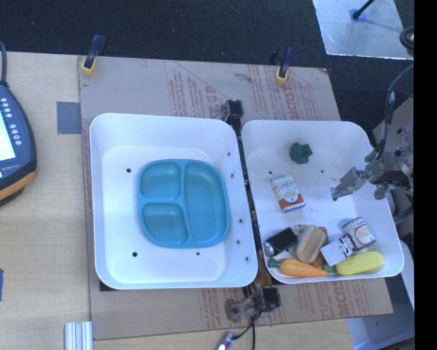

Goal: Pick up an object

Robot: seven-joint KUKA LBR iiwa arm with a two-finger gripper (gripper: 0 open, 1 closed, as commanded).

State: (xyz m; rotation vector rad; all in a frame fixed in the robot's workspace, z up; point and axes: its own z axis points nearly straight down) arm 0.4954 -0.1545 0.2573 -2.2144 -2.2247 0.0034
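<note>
Clutter is the trouble: the corn (360, 263), can (360, 232) and carrot (303, 268) sit jammed together in the right bin's (327, 131) near corner. Gripper (347, 187) hangs by the right edge, grip unreadable; a descent there might nudge neighbours, not seize one.

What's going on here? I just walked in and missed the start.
A robot arm reaches in from the right, its hand over the right bin, not visibly holding anything. Toys lie there: a small carton, a green lump, a carrot, corn. The left bin holds a blue divided plate.
</note>
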